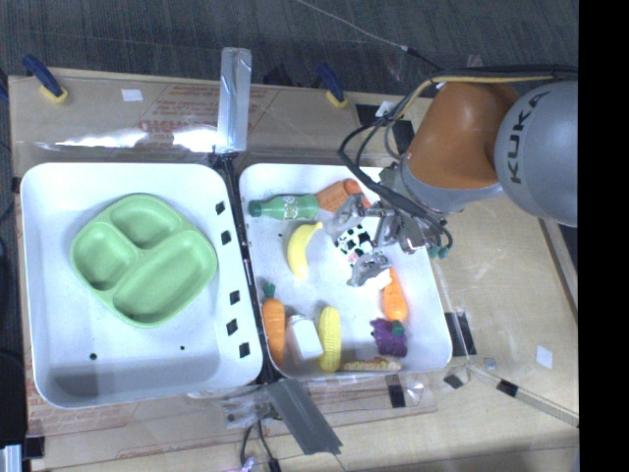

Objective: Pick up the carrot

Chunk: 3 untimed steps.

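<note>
Arm [491, 155] reached in from right, wrist low over right bin [257, 264], I judged lining up on clutter there. Left bin [39, 264] held green plate [144, 257] (likely drop spot). Gripper [369, 264] hung mid-bin; whether it was open or closed, I couldn't tell. Nothing seen in its grasp. Carrot [394, 298] lay just beside gripper, toward bin's right wall, above grapes [390, 336]. Second carrot [273, 328] sat at left wall, well apart. Banana [301, 248] lay left of gripper.
</note>
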Motion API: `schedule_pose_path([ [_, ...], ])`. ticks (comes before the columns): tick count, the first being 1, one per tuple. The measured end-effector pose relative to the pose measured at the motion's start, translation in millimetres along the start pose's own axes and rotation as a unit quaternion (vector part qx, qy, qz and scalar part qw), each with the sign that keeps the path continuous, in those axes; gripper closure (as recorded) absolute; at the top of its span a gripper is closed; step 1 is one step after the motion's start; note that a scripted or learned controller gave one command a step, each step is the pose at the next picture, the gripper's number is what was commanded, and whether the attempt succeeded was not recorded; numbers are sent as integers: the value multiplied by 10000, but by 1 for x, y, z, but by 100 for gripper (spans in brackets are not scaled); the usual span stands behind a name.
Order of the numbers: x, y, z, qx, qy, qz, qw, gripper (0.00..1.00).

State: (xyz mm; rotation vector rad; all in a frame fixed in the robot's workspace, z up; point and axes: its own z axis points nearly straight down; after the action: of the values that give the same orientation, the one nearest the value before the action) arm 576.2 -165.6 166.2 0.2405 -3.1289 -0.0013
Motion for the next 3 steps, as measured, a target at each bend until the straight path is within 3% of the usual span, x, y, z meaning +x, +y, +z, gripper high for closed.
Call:
schedule_pose_path([
  [1, 27, -33, 75, 5, -14, 559, 9984, 0],
  [2, 40, -38, 75, -2, -7, -1276, 9918, 0],
  [3, 96, -30, 4, 12, -25, -321, 9995, 0],
])
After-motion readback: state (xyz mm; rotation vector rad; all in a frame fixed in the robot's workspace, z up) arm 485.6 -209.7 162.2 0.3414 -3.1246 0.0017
